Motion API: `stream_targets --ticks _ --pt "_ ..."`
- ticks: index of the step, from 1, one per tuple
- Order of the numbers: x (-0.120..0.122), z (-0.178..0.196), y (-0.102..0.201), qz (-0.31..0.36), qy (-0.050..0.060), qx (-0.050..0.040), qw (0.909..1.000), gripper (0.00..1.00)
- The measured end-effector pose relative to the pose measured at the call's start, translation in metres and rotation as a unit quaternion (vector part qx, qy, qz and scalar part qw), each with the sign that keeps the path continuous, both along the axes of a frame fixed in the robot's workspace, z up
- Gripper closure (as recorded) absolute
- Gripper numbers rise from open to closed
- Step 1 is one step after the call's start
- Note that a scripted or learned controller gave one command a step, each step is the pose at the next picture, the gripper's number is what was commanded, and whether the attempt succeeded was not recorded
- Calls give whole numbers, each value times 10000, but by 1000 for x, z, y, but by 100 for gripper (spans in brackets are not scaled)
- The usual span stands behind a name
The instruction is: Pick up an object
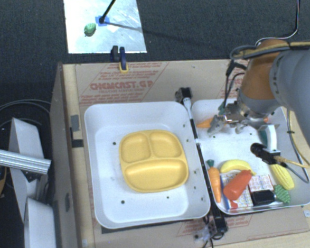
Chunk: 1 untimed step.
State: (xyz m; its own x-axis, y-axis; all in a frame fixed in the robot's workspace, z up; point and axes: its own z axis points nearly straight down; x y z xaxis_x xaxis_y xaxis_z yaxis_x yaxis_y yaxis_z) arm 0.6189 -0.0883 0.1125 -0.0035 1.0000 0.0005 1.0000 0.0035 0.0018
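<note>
My table (136, 77) is topped with printed cardboard. Dark carpet (22, 45) lies beyond it from nine to twelve o'clock, with a shiny sheet (122, 27) at eleven.

1. I am looking down on a robot lab bench, not a home or a kitchen: a cardboard sheet (141, 76) printed with a maker's name covers the worktop.
2. Two shallow white bins, the left bin (102, 167) and the right bin (302, 187), sit side by side on it.
3. Loose black cables (11, 112) trail over dark carpet (22, 45) at the left.
4. The food I see is toy plastic: a banana (235, 165), a carrot (215, 181), corn (282, 176).
</note>
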Motion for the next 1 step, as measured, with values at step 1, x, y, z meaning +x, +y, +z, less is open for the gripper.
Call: stream_targets --ticks 1 --pt "-23 79 -75 -8 -9 -14 10000 0"
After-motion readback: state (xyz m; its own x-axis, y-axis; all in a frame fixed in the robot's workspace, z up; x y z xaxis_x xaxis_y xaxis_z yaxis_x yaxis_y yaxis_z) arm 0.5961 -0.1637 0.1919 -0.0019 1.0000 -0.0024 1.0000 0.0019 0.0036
